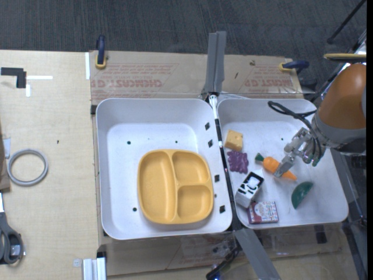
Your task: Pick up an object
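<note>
The toy carrot (271,164) lies in the right bin (326,214), with the hand (287,169) low over its right end. Finger spacing cannot be judged here. Centre the hand on the carrot's body, confirm both sides are bracketed, then close and lift straight up.

Red print runs across the cardboard sheet (175,77) behind my bins, seen upside down. I read the left block as "CHEMCAZ", possibly misread, since the lettering is small. The right block (265,81) is too faint to read. The small card (263,213) bears illegible markings.
</note>
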